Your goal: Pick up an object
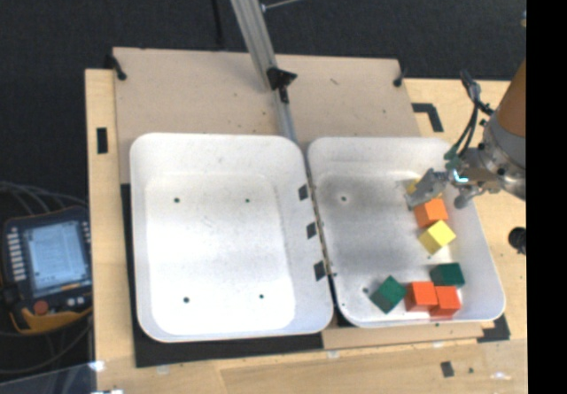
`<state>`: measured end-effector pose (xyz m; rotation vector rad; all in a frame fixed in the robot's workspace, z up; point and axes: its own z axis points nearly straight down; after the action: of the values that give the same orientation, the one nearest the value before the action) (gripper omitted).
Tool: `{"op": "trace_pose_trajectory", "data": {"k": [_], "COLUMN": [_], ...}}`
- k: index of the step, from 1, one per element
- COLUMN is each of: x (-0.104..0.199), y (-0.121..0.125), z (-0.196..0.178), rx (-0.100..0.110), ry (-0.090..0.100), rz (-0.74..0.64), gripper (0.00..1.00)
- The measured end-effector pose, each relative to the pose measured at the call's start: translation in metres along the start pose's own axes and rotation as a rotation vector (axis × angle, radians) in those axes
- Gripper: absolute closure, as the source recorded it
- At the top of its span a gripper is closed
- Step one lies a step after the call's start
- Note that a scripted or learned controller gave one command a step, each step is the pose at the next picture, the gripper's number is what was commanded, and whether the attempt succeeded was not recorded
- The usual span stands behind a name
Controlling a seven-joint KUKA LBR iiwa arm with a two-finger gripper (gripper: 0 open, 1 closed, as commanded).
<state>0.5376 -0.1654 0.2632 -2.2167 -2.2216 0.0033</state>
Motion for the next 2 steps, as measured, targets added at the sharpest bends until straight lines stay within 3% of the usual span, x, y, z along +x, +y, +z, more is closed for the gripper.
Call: {"op": "trace_pose_trajectory", "data": {"k": [1,2], "x": [0.000,-0.004], "y": [0.001,0.006], "z": [-0.002,0.041], "rx": [-0.005,-0.001], "ry": [-0.001,-0.002], "rz": [0.001,0.003], "gripper": [0.00,0.00]}}
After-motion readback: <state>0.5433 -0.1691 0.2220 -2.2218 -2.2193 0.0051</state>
